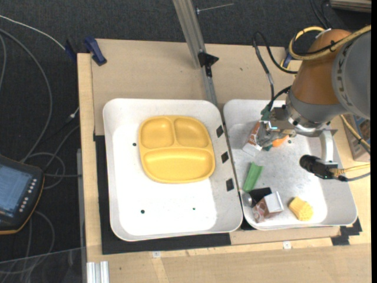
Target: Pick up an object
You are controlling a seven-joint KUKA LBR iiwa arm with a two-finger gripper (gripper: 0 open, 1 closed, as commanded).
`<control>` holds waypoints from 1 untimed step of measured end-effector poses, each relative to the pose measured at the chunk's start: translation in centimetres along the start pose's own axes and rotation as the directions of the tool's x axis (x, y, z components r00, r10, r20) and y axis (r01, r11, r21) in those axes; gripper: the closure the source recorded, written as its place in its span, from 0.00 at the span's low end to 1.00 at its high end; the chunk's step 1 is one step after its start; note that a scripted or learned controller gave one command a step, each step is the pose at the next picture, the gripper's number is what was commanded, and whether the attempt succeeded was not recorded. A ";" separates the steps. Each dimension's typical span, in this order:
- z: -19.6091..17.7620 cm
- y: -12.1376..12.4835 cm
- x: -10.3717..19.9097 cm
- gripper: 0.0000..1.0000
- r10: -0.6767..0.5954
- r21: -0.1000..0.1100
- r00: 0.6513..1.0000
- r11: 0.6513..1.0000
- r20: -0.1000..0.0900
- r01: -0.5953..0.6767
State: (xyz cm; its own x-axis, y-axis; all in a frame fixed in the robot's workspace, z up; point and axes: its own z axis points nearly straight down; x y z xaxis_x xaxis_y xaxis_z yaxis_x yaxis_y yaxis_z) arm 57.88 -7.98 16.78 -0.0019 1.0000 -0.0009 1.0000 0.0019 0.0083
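My gripper (269, 133) hangs low over the upper part of the right bin (336, 184), below the arm's orange band. A small brown and white object (257, 137) lies right at its left side, and an orange piece (283, 140) shows at its right. The gripper's body hides how these sit against it. Lower in the same bin lie a green block (253, 176), a brown and white box (271, 205) beside a black object (255, 194), and a yellow lumpy item (300, 208).
The left bin (118, 158) holds a yellow divided plate (175, 148). A slanted metal pole (191, 22) rises behind the bins. A black part (315, 165) of the arm sticks out over the right bin. Cables run along the right side.
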 end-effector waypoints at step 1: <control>-4.6 0.2 0.0 1.00 0.000 0.001 1.000 1.000 0.000 0.000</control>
State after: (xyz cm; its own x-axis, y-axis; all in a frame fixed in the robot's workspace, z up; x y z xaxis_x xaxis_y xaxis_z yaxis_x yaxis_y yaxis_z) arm 58.06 -7.95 21.43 -0.0018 1.0000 -0.0006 1.0000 0.0018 0.0070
